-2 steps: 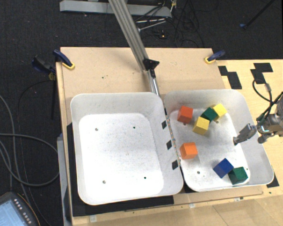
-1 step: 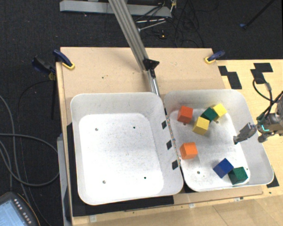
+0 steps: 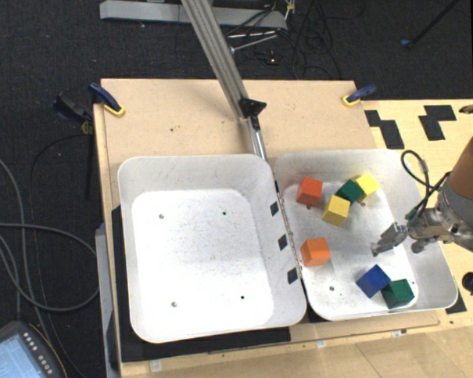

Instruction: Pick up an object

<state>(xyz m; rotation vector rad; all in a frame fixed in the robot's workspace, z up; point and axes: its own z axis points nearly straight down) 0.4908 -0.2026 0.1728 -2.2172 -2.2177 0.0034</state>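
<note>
Blocks crowded the right bin (image 3: 437,293): blue cube (image 3: 373,280) touching green cube (image 3: 398,293) near its front rim, orange cube (image 3: 315,251) by the dividing edge. My tool (image 3: 401,240) hung over bare floor mid-bin, holding nothing; spread I could not tell. Left bin (image 3: 142,180) lay open.

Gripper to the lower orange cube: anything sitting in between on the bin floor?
In the camera view, bare white floor of the right bin lies between the gripper and the lower orange cube.
</note>
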